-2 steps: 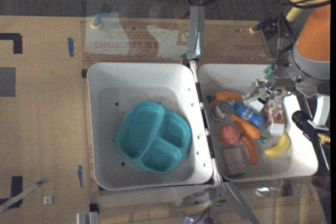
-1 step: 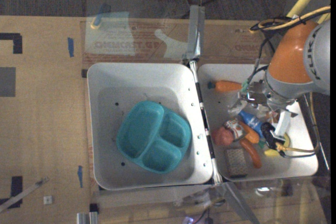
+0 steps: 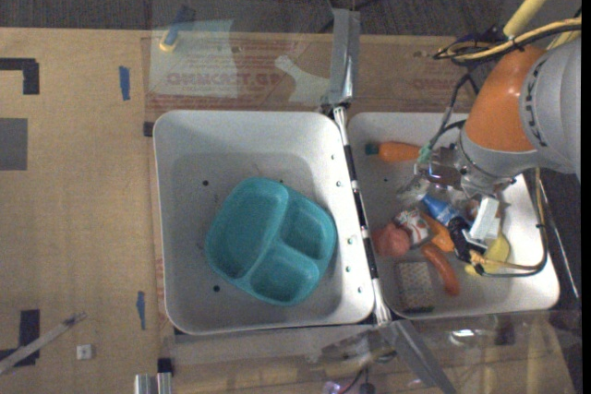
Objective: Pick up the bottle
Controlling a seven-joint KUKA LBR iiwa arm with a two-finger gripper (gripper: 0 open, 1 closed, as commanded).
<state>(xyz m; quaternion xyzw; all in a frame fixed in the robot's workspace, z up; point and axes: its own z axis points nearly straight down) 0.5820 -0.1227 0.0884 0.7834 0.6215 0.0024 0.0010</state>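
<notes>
While I watch from the overhead camera, my arm (image 3: 526, 111) reaches in from the right and hangs low over the right bin (image 3: 545, 291), with the claw (image 3: 459, 198) down among the clutter there. Whether it is open or closed I cannot tell, since the wrist covers it from this angle. Just under the claw and slightly to its left lies what looks like the bottle (image 3: 441, 209), a small blue and white thing, though the blur makes me unsure of its outline. Up and to the left of the claw sits an orange carrot (image 3: 399, 151) near the bin's back wall. Below the claw lie a reddish round item (image 3: 393, 241), an orange sausage-shaped piece (image 3: 443, 270) and a dark brown block (image 3: 416, 284). A yellow piece (image 3: 499, 249) rests just right of these. Far left of the claw, the left bin (image 3: 185, 152) holds a teal divided tray (image 3: 270, 240). Both bins stand on the table (image 3: 74, 198).
</notes>
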